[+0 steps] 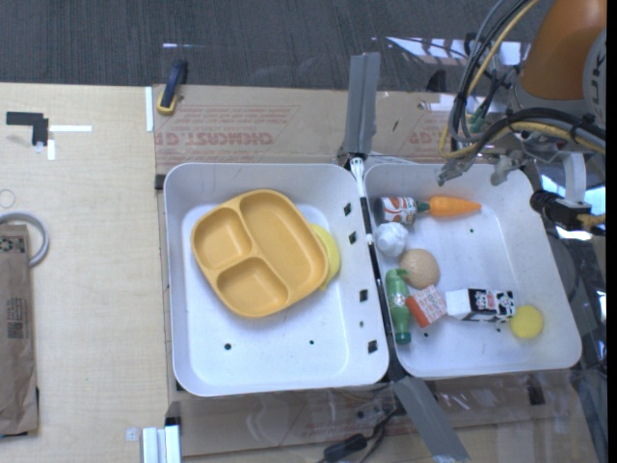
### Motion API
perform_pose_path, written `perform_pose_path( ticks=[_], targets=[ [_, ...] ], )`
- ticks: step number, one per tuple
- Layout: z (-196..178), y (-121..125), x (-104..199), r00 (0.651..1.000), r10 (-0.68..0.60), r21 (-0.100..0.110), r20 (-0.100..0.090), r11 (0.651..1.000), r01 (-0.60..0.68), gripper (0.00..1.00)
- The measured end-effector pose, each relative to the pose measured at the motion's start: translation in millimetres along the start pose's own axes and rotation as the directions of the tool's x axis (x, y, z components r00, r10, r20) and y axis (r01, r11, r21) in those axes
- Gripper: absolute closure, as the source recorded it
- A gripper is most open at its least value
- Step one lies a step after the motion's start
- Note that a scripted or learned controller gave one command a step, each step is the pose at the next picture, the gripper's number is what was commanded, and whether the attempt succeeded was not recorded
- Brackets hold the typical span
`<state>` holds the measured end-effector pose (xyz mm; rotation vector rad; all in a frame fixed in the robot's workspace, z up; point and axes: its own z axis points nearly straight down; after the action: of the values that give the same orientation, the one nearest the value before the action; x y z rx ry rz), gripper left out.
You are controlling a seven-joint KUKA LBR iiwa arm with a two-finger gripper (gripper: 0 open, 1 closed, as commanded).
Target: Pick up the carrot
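Yellow ball (526, 323): we see it nearest us, in the right bin's (559, 350) front right corner.
Milk carton (485, 303): lying just left of the ball.
Green bottle (397, 305): along the right bin's left wall, beside a tan round thing (419, 268).
Yellow plate (257, 252): three compartments, tilted in the left bin (280, 369).
Carrot (452, 206): we find it lying flat toward the right bin's far side, tip pointing right, free of any grip.
Tool: we cannot tell its state; the arm (569, 41) stands above the far right corner.
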<state>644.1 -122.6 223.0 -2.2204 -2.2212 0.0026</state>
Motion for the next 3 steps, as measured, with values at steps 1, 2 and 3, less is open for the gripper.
perform_pose_path(
  ticks=[1, 2, 3],
  targets=[
    [75, -28, -49, 0.966, -0.259, -0.001, 0.001, 0.966, 0.259, 0.0],
    [58, -35, -31, 0.947, -0.321, -0.001, 0.001, 0.947, 0.321, 0.0],
    [50, -34, -33, 0.948, -0.318, -0.002, 0.003, 0.948, 0.318, 1.0]
  ],
)
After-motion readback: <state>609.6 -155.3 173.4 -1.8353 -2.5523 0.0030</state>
